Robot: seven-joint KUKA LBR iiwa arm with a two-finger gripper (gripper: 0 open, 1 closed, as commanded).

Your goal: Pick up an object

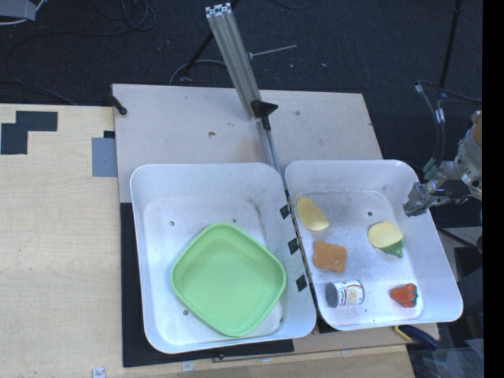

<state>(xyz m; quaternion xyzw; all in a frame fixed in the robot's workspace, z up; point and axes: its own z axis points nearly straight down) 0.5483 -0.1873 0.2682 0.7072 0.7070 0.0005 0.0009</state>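
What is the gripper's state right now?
Gripper: cannot be told; it sits over the right bin's right rim, with nothing seen in it.

A green plate lies in the left bin; the gripper hovers over the right bin's far edge, above a lemon.

left bin: green plate fills front half, back strip free | right bin: five small items spread apart, gaps between, back edge free
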